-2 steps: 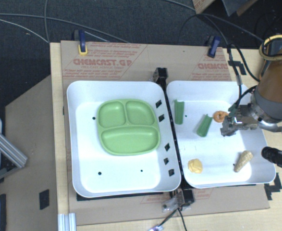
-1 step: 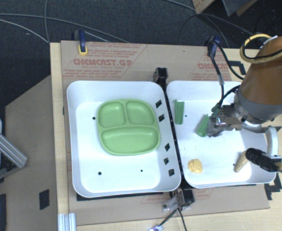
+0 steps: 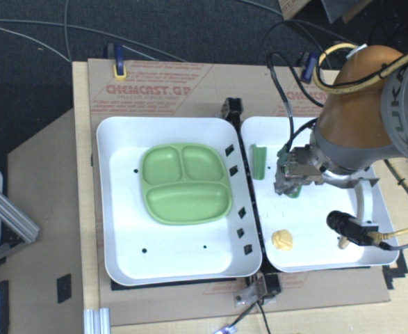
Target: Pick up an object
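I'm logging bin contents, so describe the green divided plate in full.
The green divided plate, a rounded-rectangular tray that looks like matte plastic, has three compartments: two small ones at the far side and one long one nearer the camera. It lies flat, slightly rotated, on the floor of the left white bin, near its middle, apart from the walls. Nothing rests in it.

I see 2 bins [image 3: 120,207] of smooth white plastic with a faint sheen. The green divided plate [image 3: 186,184] looks like matt moulded plastic. The bench board [image 3: 155,82] reads as dull, printed cardboard. The arm's orange band [image 3: 360,96] is glossy; the gripper [image 3: 290,176] looks like grey metal.
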`<state>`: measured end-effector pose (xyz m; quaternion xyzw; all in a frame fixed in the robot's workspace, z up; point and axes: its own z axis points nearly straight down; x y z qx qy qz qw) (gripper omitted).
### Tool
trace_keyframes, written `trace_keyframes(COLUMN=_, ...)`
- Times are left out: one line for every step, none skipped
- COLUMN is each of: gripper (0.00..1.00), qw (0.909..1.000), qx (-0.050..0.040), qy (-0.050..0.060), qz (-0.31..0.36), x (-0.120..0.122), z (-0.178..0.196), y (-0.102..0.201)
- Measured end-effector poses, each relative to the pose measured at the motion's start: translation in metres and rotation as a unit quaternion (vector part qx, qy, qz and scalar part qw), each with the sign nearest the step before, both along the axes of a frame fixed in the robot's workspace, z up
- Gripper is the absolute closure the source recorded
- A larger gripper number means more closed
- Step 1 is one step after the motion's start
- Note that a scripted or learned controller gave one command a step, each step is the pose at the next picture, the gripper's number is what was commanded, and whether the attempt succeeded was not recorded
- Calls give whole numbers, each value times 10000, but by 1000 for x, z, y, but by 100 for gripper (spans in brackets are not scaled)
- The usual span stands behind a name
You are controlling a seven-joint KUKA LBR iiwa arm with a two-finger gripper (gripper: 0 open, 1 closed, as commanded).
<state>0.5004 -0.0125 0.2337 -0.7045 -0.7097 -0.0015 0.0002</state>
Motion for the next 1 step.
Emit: trace_keyframes(gripper=100, qw=10000, qx=-2, qy=27, qz=-13, x=1, z=-12, y=52)
